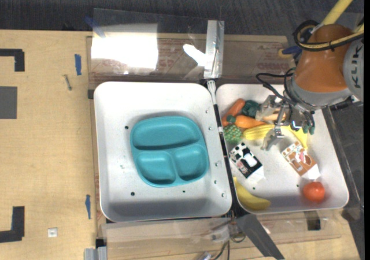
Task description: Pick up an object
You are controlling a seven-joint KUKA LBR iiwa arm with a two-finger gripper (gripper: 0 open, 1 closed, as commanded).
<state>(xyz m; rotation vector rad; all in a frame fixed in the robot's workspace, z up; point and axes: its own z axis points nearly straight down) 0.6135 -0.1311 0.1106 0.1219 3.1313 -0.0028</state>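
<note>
Nearest in the right shallow white bin (338, 186) lie a yellow banana (251, 196) and a round red tomato (314, 191). Farther back, the gripper (276, 133) hangs over a yellow toy (whether it grips cannot be told).

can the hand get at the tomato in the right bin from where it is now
Probably yes. The tomato sits apart near the bin's front corner with nothing on top; the hand hangs above the toy food further back.
</note>
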